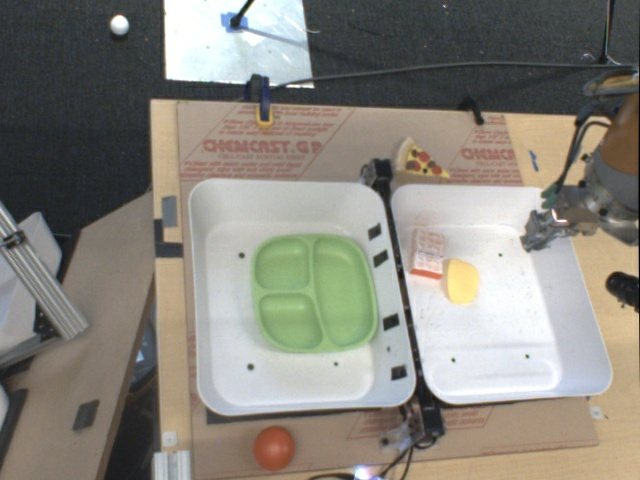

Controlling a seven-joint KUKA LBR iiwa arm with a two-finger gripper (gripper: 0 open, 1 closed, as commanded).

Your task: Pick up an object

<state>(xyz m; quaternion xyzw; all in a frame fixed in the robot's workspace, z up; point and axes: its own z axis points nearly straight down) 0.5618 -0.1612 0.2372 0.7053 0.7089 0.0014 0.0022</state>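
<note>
Reaching into the right bin (590, 368) comes next, judging by where the tool (540, 230) hangs: over that bin's far right rim, above the floor and apart from everything in it. Whether the tool is wide or narrow I cannot tell; it is small and dark against the rim.

Two things lie in that bin, close together near its left wall: a yellow lump (461, 281) and, touching or just beside it, a small red and white packet (428, 253). The lump looks the better target, being rounded and standing higher than the flat packet, which would be hard to get under. To do it well, the tool should travel left across the bin, centre over the lump, and come down with the lump between its two sides and the packet outside them. Coming down too near the packet risks pinching both or nudging the lump away.

The arm (612, 183) enters from the right edge, wrist bent down toward the bin's corner, cables looping above it.

Elsewhere, a green tray (315, 293) sits in the left bin (220, 368), a pizza slice toy (422, 161) rests on the desk (300, 143) behind the bins, and a red ball (274, 448) lies in front.
</note>
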